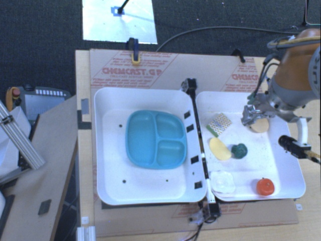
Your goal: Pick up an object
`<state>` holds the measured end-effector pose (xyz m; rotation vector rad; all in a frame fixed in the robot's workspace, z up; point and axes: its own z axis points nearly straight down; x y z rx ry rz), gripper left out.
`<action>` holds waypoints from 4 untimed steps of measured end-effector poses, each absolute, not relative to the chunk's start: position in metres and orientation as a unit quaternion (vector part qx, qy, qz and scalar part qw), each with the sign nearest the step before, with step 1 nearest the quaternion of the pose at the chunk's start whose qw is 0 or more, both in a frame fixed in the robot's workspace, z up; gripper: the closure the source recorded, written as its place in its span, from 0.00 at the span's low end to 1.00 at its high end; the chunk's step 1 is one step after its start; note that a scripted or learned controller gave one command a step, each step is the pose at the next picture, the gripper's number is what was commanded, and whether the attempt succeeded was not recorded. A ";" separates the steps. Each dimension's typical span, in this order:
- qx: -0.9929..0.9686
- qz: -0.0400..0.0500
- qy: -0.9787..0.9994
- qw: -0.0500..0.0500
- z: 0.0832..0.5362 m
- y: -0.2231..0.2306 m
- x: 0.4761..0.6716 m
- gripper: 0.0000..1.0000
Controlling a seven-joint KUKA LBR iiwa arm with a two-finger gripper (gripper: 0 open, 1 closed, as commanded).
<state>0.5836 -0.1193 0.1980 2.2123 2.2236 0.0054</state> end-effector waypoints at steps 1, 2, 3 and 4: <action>0.705 0.002 0.709 0.003 0.252 -0.120 0.585 1.00; 0.704 0.001 0.710 0.001 0.249 -0.078 0.596 1.00; 0.703 0.002 0.711 0.001 0.249 -0.017 0.613 1.00; 0.704 0.001 0.710 0.000 0.232 0.037 0.625 1.00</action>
